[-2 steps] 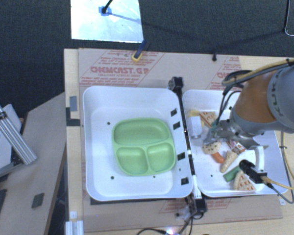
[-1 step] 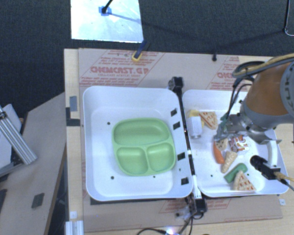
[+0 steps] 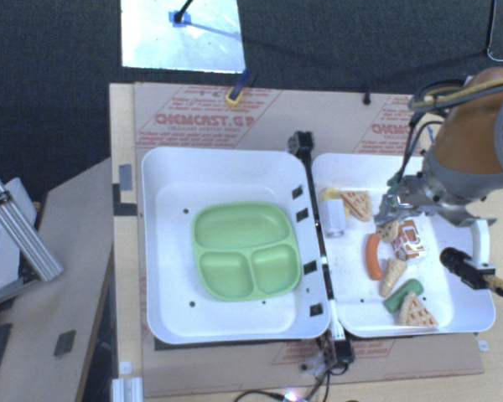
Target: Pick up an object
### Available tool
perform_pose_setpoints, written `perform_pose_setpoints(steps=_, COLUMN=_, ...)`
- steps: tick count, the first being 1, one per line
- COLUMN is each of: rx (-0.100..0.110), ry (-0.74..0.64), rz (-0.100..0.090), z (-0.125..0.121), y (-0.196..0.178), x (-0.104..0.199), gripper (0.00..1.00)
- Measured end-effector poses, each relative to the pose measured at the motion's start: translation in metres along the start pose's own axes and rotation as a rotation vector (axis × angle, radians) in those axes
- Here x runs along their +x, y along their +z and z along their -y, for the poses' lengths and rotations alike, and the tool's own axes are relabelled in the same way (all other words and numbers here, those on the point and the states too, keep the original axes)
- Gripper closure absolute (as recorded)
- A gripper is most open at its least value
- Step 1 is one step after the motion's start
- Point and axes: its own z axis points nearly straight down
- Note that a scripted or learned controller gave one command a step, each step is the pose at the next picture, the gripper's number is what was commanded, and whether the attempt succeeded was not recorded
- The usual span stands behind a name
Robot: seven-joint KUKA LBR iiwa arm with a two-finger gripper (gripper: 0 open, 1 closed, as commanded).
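The grey arm with its orange band reaches in from the right and lowers its metal claw (image 3: pixel 394 210) into the right-hand shallow white plastic bin (image 3: pixel 465 312). Whether the claw is released or clenched cannot be told from this angle; nothing is seen between its tips.

Just beside the claw, toward the near edge, lies a small white packet with orange print (image 3: pixel 411 241). Left of that packet is an orange toy carrot (image 3: pixel 374 256), and nearer still a pale cone-shaped piece (image 3: pixel 393 275), a green toy pod (image 3: pixel 401 296) and a tan waffle-patterned wedge (image 3: pixel 417 312). Left of the claw sit a second tan wedge (image 3: pixel 357 203) and a small white cup-like cylinder (image 3: pixel 333 216).

Well to the claw's left, the other white bin (image 3: pixel 163 249) holds a light green three-compartment plastic tray (image 3: pixel 244 249).
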Motion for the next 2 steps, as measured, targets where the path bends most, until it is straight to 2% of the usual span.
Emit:
perform_pose_setpoints(steps=1, rx=0.001, ry=0.000, rz=0.000, z=-0.001, y=-0.026, x=0.000, gripper=1.00)
perform_pose_setpoints(steps=2, rx=0.000, ry=-0.005, rz=-0.002, z=-0.045, y=-0.025, x=0.040, gripper=1.00)
